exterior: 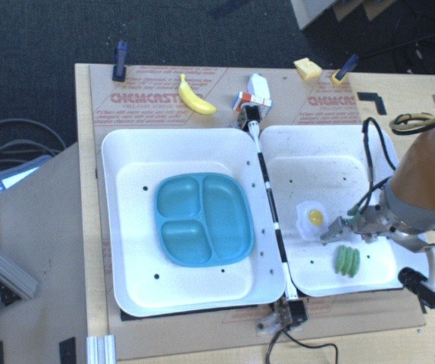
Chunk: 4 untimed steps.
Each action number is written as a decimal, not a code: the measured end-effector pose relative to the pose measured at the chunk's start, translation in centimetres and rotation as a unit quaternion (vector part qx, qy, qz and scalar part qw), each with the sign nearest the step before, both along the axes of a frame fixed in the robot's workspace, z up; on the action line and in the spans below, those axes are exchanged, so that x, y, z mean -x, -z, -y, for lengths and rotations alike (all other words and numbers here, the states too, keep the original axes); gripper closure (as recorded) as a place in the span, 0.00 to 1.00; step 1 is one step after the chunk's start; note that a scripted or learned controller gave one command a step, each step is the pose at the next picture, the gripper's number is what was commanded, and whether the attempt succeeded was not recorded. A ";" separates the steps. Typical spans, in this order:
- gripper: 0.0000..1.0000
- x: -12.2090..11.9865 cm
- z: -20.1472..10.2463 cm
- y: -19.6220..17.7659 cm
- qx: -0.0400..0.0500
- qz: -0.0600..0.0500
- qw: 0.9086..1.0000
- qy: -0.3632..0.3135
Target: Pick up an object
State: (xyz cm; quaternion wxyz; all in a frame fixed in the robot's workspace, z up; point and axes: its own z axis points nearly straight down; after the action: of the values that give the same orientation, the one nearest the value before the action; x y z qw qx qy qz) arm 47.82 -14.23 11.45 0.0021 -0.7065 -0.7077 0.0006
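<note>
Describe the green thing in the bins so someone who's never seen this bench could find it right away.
Of the two white bins, take the right bin, where the gripper reaches in. Near its front edge, just below the gripper, lies the green object, small and ribbed like a pea pod. Its only neighbour in that bin is a white-and-yellow fried egg toy to its upper left.

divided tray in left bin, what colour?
Light blue; the divided tray shows clearly in the camera view.

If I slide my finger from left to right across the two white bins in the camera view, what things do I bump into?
Left bin → blue divided plate → right bin → toy fried egg → green pea pod → grey arm coming in from the right.
</note>
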 end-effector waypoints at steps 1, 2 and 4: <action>0.00 -0.1 0.3 -7.7 0.001 0.003 1.000 0.001; 0.00 0.0 -1.1 -0.5 0.001 0.000 1.000 0.001; 0.00 -0.2 -1.2 -10.9 0.002 0.003 1.000 0.001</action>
State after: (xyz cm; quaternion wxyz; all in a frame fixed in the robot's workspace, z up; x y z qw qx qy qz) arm 47.98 -12.99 22.33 -0.0014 -0.7071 -0.7071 -0.0004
